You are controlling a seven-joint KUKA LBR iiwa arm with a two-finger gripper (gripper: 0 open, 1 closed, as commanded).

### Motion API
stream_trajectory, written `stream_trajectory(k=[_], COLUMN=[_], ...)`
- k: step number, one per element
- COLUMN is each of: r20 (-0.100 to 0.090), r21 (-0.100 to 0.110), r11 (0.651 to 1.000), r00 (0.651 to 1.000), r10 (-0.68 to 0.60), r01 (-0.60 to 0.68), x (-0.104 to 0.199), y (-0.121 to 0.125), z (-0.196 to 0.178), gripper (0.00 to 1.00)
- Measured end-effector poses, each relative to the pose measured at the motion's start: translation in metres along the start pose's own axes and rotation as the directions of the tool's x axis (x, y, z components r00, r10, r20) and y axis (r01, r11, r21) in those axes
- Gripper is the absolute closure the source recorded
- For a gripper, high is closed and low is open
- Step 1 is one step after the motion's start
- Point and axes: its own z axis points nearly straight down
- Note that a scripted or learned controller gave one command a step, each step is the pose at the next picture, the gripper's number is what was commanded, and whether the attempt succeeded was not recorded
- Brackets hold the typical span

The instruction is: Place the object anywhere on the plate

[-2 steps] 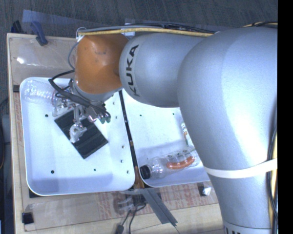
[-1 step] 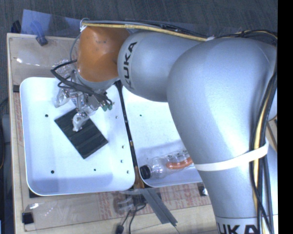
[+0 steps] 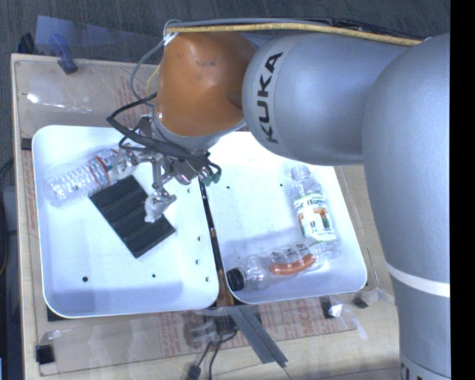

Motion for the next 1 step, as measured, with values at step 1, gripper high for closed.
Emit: stream_trajectory(k=[1], r20=[-0.005], r21=[-0.001], r11=[0.963], r00=[0.963], r10=[0.269], r01=[-0.269], x=[0.0021], y=[0.1091], z=[0.0193], gripper=[0.00])
